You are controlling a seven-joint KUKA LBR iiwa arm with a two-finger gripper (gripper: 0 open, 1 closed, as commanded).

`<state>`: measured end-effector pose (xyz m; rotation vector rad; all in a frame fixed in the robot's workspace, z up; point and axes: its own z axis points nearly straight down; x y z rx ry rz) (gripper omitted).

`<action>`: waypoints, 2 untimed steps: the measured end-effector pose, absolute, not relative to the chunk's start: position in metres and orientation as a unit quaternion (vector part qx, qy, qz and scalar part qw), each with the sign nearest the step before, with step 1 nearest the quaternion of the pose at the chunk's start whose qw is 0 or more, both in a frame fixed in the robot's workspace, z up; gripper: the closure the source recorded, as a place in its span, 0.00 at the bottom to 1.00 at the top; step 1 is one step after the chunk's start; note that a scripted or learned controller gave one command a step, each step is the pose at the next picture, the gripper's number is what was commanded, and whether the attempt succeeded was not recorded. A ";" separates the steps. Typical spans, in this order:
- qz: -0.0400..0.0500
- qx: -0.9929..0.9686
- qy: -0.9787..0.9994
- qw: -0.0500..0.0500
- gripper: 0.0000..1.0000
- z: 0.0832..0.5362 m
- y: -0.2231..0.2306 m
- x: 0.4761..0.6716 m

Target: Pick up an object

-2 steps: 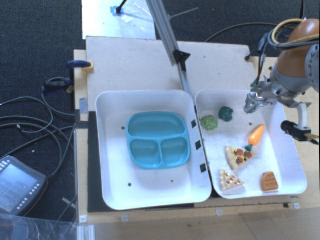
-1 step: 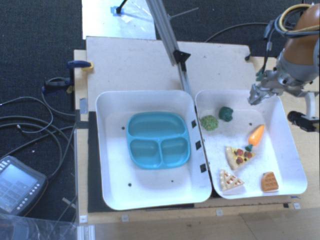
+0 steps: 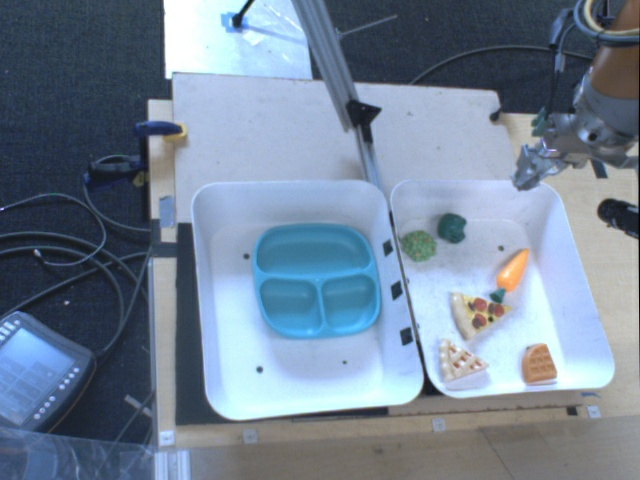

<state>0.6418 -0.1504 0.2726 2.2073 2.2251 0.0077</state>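
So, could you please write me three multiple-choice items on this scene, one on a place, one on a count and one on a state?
1. Where does the blue divided tray lie?
A. in the left bin
B. in the right bin
C. on the floor

2. How many pizza slices lie in the right bin?
A. none
B. two
C. four

3. Where is the gripper?
A. low in the left bin, touching the tray
B. above the far rim of the right bin, touching none of the toys
C. pressed on the carrot

Answers:
1 A: the tray sits in the middle of the left bin.
2 B: one slice lies beside the carrot, another nearer the front rim.
3 B: the gripper hangs by the bin's far edge, apart from the toys.
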 end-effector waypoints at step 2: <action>0.001 0.703 0.711 -0.001 1.00 0.272 -0.041 0.596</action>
